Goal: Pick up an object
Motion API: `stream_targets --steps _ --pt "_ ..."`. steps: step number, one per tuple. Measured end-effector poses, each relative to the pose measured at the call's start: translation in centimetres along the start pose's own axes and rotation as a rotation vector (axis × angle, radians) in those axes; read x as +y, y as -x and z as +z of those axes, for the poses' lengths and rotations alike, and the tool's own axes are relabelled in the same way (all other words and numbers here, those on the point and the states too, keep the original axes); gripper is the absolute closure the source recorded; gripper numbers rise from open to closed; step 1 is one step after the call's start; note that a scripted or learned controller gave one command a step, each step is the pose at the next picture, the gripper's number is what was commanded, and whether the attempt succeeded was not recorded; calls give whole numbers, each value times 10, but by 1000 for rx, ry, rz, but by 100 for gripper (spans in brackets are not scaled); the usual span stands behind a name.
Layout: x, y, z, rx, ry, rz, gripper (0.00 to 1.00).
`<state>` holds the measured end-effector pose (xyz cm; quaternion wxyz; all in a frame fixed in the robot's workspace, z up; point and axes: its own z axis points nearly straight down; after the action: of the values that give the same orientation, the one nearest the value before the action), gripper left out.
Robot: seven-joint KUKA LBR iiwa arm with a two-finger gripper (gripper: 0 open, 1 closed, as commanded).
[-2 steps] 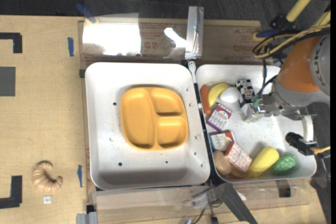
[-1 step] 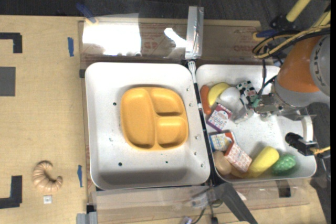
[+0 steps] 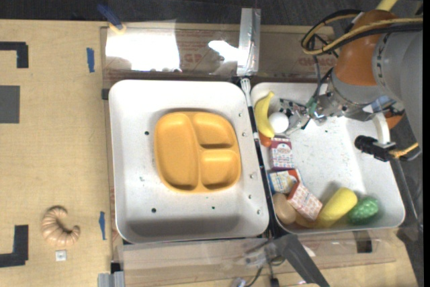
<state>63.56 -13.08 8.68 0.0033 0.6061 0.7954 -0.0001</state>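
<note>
My tool is low in the right bin, jaws apart, nothing between them, just beside the white egg leaning on the banana. Egg looks light, smooth, slippery; I'd grip across its middle.

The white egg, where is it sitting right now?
The white egg lies in the right bin, near its upper-left corner, against the banana, with the gripper just to its right.
</note>
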Motion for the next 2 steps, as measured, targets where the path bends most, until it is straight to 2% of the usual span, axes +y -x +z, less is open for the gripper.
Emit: stream_targets --steps 1,2 --pt "-34 3 -1 3 1 -404 0" --pt "-24 -57 -105 -2 12 -482 0"
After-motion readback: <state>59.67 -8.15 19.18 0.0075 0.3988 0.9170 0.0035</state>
